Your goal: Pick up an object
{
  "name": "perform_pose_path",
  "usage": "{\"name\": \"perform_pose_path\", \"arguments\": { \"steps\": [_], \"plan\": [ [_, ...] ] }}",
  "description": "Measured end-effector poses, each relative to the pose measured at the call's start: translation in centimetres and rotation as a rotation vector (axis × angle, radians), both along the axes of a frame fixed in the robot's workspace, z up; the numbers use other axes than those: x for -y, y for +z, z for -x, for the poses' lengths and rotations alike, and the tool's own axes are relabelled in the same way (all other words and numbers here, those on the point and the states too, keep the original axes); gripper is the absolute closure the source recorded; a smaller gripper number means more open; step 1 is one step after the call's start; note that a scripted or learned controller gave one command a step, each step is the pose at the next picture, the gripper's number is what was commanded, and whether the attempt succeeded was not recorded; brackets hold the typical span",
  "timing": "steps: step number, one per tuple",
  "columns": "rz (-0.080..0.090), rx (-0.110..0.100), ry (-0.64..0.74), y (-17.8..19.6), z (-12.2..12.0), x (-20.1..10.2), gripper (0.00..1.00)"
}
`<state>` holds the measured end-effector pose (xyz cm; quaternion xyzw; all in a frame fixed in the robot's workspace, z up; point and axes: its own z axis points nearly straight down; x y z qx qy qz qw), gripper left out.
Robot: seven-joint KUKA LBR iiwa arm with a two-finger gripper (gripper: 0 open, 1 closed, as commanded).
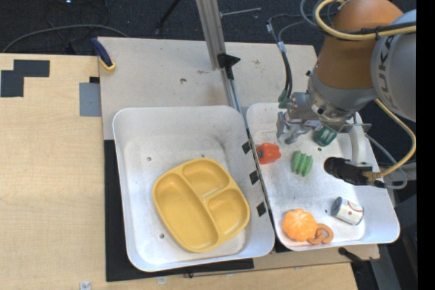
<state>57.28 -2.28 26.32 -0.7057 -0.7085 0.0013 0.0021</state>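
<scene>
Gripper (297, 127) hangs over the right bin (380, 231) near its twelve o'clock end; finger state cannot be determined from this angle. Nothing is seen between the fingers. Contents of that bin: red object (268, 153) at nine o'clock against the wall, green object (302, 163) just beside it (centre), orange fruit (299, 224) at six o'clock, white can (347, 211) at four o'clock. Left bin (136, 146) carries a yellow divided tray (200, 204).
</scene>
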Motion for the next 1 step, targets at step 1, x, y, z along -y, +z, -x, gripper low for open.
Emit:
{"name": "perform_pose_path", "arguments": {
  "steps": [1],
  "plan": [
    [0.0, 0.003, 0.001, -0.2, -2.12, -5.39, 1.0]
  ]
}}
